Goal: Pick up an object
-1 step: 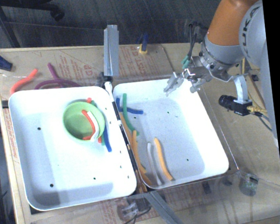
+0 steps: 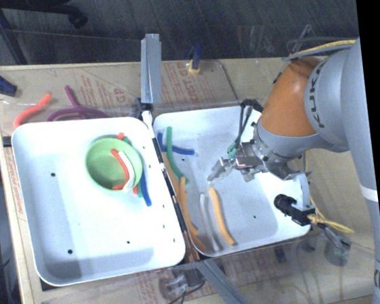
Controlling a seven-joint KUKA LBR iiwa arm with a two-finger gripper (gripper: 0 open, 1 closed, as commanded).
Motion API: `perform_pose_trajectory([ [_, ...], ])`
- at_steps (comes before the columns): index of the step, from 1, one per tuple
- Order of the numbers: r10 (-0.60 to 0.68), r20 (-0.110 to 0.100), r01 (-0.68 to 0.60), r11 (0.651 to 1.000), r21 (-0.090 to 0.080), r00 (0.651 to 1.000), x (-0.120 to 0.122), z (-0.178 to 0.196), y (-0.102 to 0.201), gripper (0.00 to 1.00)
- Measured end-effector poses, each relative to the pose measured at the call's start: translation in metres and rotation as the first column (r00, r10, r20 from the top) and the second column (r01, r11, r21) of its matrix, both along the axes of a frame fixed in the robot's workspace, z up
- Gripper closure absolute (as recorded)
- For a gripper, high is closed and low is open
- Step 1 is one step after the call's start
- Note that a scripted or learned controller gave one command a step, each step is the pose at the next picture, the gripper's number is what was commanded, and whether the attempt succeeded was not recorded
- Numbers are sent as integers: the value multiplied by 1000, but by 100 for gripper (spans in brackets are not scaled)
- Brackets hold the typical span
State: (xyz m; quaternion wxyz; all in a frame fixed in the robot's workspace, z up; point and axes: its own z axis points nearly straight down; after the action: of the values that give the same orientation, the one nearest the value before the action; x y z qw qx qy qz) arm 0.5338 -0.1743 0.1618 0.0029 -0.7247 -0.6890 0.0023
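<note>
camera view: my gripper (image 2: 223,169) hangs over the middle of the right bin (image 2: 254,210), with the arm reaching in from the right. i cannot tell how far open it is. nothing is visibly held, so i treat it as holding nothing.

candidate objects in the right bin:
- an orange strip (image 2: 219,217) lies on the bin floor just below and left of the gripper, beside a pair of white strips (image 2: 207,222).
- a green strip (image 2: 170,154) and a blue strip (image 2: 182,152) lie near the bin's left wall, further from the gripper.

the left bin (image 2: 35,199) holds a green bowl (image 2: 108,165) with a red strip (image 2: 119,161) curled inside it. a blue stick (image 2: 144,191) rests against the bowl's edge. these are well apart from the gripper.

step in hand, as i judge it: the approach, before any grasp. no object has been lifted.

next move, as i judge it: the orange strip is the nearest target. i would shift toward it, align across its narrow width and descend to the bin floor before closing. the white strips lie close alongside, so a poorly centred descent could catch two items or push the strip away.
</note>
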Motion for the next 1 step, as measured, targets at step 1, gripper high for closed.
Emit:
perform_pose_trajectory([
  [1,65,5,-65,998,-1,998,-22,-71,29,0],
])
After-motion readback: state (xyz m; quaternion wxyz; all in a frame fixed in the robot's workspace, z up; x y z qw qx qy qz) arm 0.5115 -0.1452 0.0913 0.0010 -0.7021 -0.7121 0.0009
